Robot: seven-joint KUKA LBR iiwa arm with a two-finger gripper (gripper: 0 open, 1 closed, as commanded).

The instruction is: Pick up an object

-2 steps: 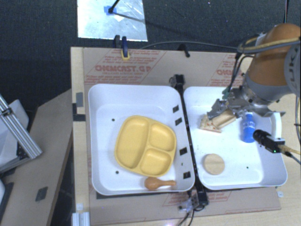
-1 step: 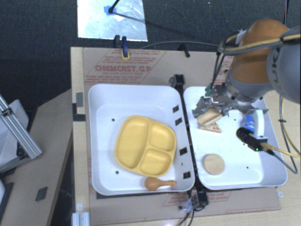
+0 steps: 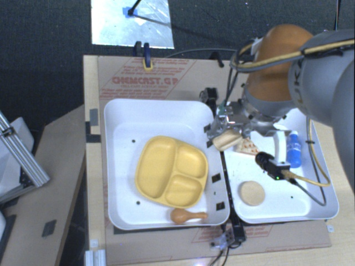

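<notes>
Nearest the camera, a toy drumstick [image 3: 187, 215] lies beside the yellow divided plate [image 3: 172, 172]. Right of that plate, the gripper [image 3: 224, 131] hangs directly over a tan wedge [image 3: 226, 141]; its grip state is unclear.

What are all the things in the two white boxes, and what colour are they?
Bins: two, white, side by side on the bench.
Divided plate: one, yellow, middle of the left bin.
Toy drumstick: one, orange-brown, left bin's near edge.
Round cookie: one, tan, right bin, near side.
Bottle: one, blue with white cap, right bin's far right.
Bread-like piece: one, beige, on the divide between the bins, by the gripper.
Pizza-like slice: one, tan with red dots, right bin.
Gripper: one, grey-black, above the divide.
</notes>
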